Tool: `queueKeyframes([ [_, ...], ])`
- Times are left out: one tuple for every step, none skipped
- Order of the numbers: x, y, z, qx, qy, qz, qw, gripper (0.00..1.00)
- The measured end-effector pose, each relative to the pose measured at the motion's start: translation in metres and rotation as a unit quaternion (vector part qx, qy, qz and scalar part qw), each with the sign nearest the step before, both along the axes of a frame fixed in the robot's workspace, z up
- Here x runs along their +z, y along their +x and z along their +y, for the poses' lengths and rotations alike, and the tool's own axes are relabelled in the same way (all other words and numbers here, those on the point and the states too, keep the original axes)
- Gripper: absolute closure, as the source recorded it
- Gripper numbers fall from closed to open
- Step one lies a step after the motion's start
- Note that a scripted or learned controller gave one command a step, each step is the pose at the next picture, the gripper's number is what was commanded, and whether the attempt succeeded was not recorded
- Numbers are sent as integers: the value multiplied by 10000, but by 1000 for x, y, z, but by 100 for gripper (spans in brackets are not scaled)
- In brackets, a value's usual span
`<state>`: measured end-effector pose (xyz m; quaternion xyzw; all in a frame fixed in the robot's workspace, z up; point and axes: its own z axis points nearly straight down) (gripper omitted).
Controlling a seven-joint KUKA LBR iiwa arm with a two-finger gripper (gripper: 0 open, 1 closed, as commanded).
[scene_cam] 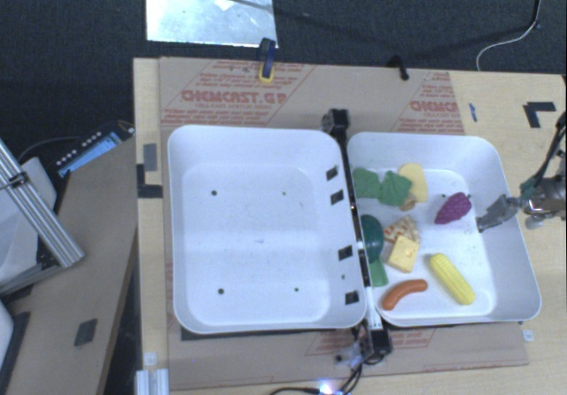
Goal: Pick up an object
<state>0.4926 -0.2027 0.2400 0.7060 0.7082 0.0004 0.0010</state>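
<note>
Gripper [493, 214] beside purple grapes [454, 206] in right bin [514, 251]

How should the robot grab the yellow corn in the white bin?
Probably across its middle, from above. The corn lies flat and slanted on the floor of the right bin, long and narrow, so fingers closing across its short width should fit. It has open floor around it, with the orange sausage lying apart on the left.

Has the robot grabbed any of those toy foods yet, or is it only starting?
Only starting, it seems. Nothing looks picked: the purple grapes, corn cob and sausage all lie in the right bin. The gripper sits at that bin's right edge, beside the grapes. Grasping and lifting remain.
</note>
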Motion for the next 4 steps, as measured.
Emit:
queueKeyframes([
  [-150,44,40,27,19,27,10000,0],
  [-155,98,-4,8,-15,-28,10000,0],
  [-152,158,29,29,-3,-33,10000,0],
  [-154,178,81,20,-1,-16,10000,0],
])
